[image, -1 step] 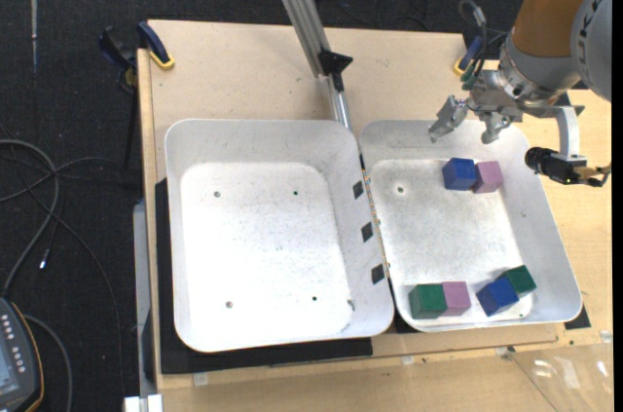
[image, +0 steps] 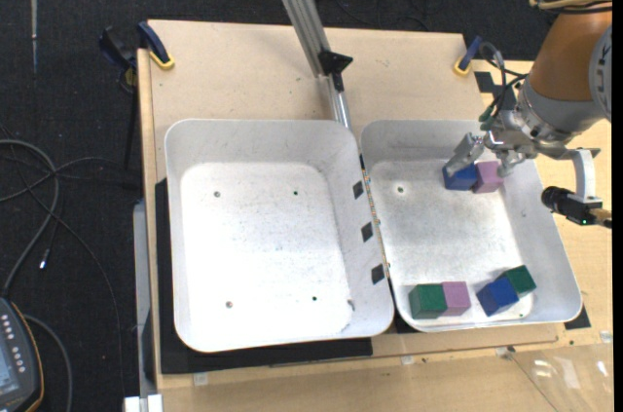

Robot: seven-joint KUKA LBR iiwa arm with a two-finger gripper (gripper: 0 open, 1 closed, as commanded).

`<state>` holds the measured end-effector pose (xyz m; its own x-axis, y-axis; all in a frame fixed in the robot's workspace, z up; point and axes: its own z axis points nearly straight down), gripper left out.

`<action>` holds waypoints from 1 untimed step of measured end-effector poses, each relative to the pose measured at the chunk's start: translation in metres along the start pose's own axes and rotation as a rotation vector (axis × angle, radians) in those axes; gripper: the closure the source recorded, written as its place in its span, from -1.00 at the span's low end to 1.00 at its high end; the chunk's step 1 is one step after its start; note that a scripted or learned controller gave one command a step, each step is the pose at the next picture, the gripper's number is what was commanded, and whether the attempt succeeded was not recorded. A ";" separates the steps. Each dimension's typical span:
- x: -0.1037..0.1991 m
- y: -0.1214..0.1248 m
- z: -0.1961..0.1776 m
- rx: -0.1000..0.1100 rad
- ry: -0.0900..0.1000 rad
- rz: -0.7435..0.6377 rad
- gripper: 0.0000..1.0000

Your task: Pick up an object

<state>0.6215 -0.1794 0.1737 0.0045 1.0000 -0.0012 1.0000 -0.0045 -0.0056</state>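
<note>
Seemingly we are mid-grasp: our gripper (image: pixel 474 168) sits low in the right bin (image: pixel 555 240) over a blue block (image: pixel 458 176) touching a pink block (image: pixel 488 176), its grip state unclear, so next we confirm hold before lifting.

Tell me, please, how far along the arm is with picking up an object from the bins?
Done: the gripper has reached the far part of the right bin, right at a blue block and a pink block. In hand: nothing that can be confirmed; whether either is gripped cannot be told. Left: securing and lifting one. Four blocks lie untouched along the near edge: green block, purple block, second blue block, dark green block.
</note>
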 end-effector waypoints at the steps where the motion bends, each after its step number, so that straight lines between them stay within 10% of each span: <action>1: 0.011 0.008 0.057 -0.014 -0.002 -0.005 -1.00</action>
<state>0.6288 -0.1685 0.1166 -0.0009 1.0000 -0.0028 1.0000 0.0009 0.0089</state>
